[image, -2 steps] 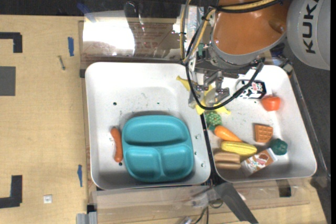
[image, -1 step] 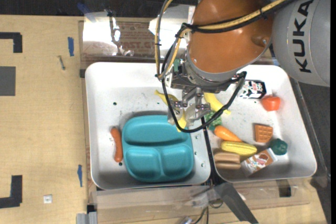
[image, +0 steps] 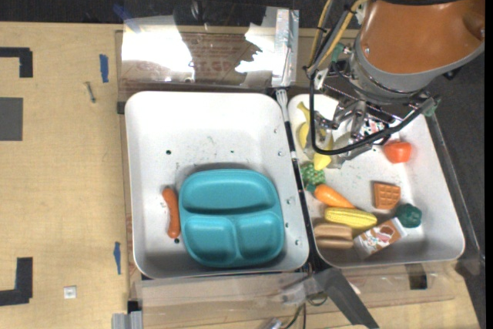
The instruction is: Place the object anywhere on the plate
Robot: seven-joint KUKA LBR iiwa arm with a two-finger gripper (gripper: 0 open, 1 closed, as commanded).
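Note:
The teal plate (image: 229, 227) with three compartments lies in the front half of the left bin (image: 208, 119). Nothing rests on it. My gripper (image: 344, 133) hangs low over the back left of the right bin (image: 443, 189), beneath the orange-banded wrist. It is close to a yellow banana (image: 306, 129) and partly covers a small red and white item. The wrist and cables hide what lies directly under it.
An orange-red sausage (image: 172, 212) lies in the left bin beside the plate's left edge. The right bin holds a broccoli (image: 311, 175), carrot (image: 333, 196), corn cob (image: 350, 218), bun (image: 333, 233), tomato (image: 397, 152), waffle (image: 385, 194) and small carton (image: 377, 237).

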